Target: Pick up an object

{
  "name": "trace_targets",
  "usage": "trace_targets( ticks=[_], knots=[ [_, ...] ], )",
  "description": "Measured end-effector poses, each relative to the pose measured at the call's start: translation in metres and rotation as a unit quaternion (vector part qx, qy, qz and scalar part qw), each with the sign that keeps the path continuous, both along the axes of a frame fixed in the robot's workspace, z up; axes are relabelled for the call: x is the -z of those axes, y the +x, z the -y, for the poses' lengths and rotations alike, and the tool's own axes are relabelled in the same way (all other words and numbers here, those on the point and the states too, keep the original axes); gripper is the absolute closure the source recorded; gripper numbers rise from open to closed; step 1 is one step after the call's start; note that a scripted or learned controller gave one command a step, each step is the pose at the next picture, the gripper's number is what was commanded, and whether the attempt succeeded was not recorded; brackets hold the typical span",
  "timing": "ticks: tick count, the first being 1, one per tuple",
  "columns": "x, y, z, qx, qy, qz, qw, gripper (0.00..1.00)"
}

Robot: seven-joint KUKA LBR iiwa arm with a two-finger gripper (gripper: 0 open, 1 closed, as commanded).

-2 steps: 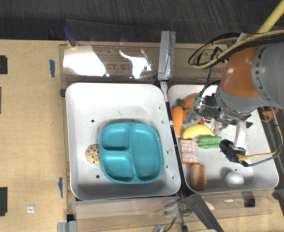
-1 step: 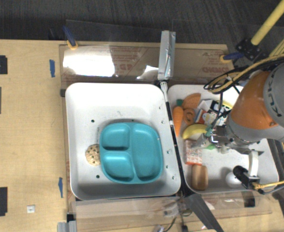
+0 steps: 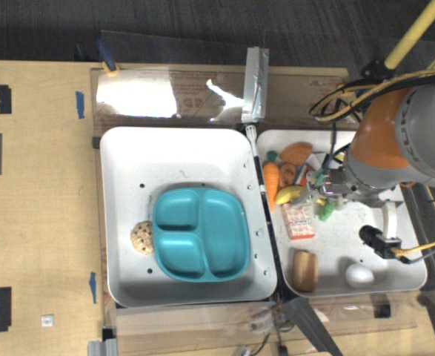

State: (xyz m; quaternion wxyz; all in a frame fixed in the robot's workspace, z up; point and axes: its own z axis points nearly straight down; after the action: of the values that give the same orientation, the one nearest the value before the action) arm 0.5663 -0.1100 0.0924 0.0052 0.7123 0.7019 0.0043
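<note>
Approach work, by my read: the end effector [image 3: 323, 189] hangs low over the right bin [image 3: 337, 247], in the crowded patch toward that bin's far-left corner, and nothing looks lifted yet. The candidates sit tight together there. A carrot [image 3: 270, 178] lies along the bin's left wall, a yellow piece [image 3: 290, 194] sits just beside it, a small green piece [image 3: 325, 211] shows right under the tool, and a red-and-white packet [image 3: 299, 221] lies flat a little nearer the front edge. An orange-brown lump [image 3: 297, 153] rests close to the far rim. Is the end effector spread or pressed together? I cannot tell; the wrist and cables cover too much, and I see no object clearly pinched in it. It appears to be touching or nearly touching the green piece, though contact is hard to confirm. The next move, I'd judge, calls for settling on one item in that cluster, closing on it cleanly without dragging its neighbours, then rising straight up. Easier pickings sit near the front edge: a brown cylinder [image 3: 304, 269] and a white egg-shaped thing [image 3: 359, 275], each well apart from the clutter. Over in the left bin [image 3: 180, 154], a teal divided plate [image 3: 200, 232] and a cookie [image 3: 141, 236] at its left side sit out of the action.
</note>
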Motion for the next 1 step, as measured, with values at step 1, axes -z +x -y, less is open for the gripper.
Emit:
trace_targets(
  ticks=[1],
  knots=[
    [-0.0115,0.0017,-0.0017,-0.001,0.0008,0.002,1.0,1.0]
  ],
)
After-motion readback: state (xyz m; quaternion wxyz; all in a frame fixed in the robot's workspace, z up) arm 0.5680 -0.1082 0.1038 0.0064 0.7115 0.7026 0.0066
